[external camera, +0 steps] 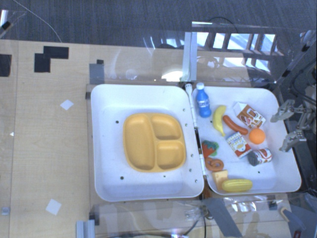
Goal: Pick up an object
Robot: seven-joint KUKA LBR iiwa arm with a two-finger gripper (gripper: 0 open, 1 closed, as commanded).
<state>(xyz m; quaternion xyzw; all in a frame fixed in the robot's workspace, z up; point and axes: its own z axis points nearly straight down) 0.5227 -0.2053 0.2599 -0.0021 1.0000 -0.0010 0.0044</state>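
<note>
Bins sit side by side on the pale wooden bench. The left shallow white bin holds a yellow plastic divided tray with three compartments. The right shallow white bin holds the loose objects: a small blue bottle with a white cap near the far left corner, a yellow banana just beside a red sausage, a red and white printed packet, an orange ball touching a white printed carton, a red and grey can, a green and red toy, an orange ring-shaped piece and a yellow corn-shaped object by the near wall. The metal two-finger gripper hovers at that bin's right rim, fingers spread apart with nothing between them, near the orange ball and can but apart from them.
</note>
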